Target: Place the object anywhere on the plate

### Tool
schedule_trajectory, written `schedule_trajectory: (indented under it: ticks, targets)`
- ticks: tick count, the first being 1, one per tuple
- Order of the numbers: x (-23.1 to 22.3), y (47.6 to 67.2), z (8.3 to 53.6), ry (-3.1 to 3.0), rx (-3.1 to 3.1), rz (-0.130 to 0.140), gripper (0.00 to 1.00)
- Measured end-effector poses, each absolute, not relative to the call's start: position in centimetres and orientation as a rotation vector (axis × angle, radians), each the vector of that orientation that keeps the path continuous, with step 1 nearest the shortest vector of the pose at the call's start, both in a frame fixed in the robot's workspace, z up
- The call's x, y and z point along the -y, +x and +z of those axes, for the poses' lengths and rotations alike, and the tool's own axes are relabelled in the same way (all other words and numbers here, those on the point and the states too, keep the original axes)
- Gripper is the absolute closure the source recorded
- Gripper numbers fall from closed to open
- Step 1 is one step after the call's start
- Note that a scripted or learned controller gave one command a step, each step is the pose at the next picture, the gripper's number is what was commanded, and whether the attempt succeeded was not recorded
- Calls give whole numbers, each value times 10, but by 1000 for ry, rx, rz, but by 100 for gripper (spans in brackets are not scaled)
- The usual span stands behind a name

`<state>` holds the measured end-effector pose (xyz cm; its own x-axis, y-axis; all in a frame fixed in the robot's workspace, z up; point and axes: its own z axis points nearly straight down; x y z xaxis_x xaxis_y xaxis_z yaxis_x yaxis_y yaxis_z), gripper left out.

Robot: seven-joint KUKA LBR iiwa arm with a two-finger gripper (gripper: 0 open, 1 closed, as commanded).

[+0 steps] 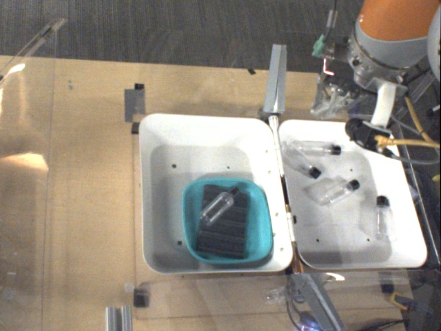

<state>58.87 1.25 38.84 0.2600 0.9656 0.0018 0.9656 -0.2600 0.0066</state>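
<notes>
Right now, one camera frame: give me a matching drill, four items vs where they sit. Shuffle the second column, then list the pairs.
Items
1. teal plate
2. clear vial with black cap
3. black ribbed pad
4. loose vials

Places
A. in the right bin
B. lying on top of the pad
C. in the left bin, toward its near right corner
D. inside the plate, under the vial

Pairs: 1-C, 2-B, 3-D, 4-A

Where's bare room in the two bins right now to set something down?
Left bin: bare floor behind and left of the teal plate, which already carries a vial. Right bin: front floor is free; its middle and back are crowded with clear vials.
</notes>
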Motion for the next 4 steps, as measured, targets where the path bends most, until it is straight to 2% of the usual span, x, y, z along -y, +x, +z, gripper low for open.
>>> schedule_trajectory:
  ticks: [1, 2, 3, 4]
  targets:
    - [-75, 611, 400, 2412, -2005, 11, 100]
    - [-116, 646, 396, 2338, -2092, 9, 100]
    - [-156, 658, 365, 2399, -2026, 5, 100]
    - [-183, 658, 437, 2109, -2317, 19, 100]
